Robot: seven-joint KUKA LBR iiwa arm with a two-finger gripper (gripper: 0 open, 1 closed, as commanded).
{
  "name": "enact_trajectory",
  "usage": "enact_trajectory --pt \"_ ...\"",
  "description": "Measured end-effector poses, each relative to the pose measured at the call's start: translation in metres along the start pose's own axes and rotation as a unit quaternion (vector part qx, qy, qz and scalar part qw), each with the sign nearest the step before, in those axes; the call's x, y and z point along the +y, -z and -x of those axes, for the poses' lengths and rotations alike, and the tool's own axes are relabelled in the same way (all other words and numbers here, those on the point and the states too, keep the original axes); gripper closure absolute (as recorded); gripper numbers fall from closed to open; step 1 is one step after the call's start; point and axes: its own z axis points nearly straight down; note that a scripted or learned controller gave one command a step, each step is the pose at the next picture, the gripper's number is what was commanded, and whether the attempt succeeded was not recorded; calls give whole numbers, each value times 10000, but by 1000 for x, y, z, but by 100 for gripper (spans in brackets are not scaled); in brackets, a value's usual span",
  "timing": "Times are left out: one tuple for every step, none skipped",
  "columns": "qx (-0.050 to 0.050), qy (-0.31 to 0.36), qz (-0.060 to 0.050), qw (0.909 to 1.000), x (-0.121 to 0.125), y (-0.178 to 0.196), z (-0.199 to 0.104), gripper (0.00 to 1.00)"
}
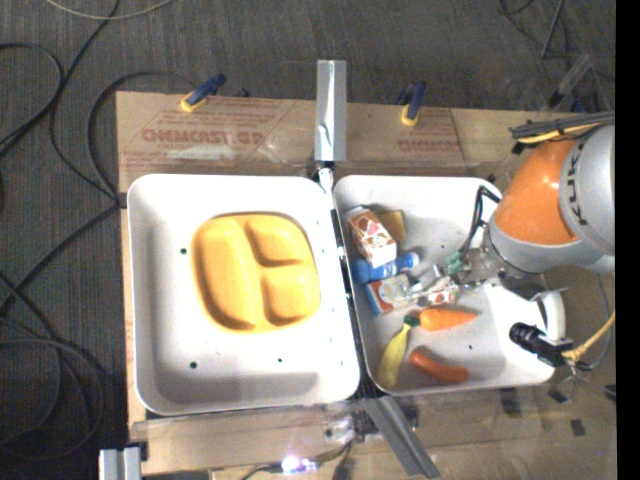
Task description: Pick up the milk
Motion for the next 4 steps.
enact_trajectory --pt "-21 -619 -36 9981 63 80 -72 0" --pt "-20 -69 -42 10000 70 28 -57 0" --pt "-54 858 -56 9963 137 -8 -34 0" --pt "-28 112 -31 9999 141 81 -70 0"
